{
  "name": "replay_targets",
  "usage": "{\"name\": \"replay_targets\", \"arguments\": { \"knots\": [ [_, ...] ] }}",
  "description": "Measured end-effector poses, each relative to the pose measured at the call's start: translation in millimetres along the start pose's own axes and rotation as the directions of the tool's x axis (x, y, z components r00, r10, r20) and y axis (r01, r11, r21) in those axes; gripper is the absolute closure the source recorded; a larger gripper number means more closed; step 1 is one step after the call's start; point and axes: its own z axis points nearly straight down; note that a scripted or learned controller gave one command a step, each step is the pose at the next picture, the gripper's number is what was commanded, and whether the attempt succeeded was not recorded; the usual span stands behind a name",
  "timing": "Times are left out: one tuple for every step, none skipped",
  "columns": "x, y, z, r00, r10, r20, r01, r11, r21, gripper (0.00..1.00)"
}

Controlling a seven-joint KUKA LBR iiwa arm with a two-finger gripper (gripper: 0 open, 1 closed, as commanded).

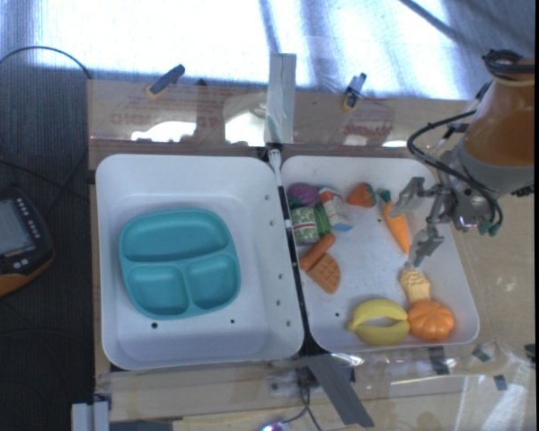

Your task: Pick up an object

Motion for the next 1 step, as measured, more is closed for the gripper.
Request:
{"name": "replay_targets", "arguments": {
  "knots": [
    [-12.7,-31.8,96.5,0.994,-0.111,0.002,0.111,0.994,0.000,0.00]
  ]
}}
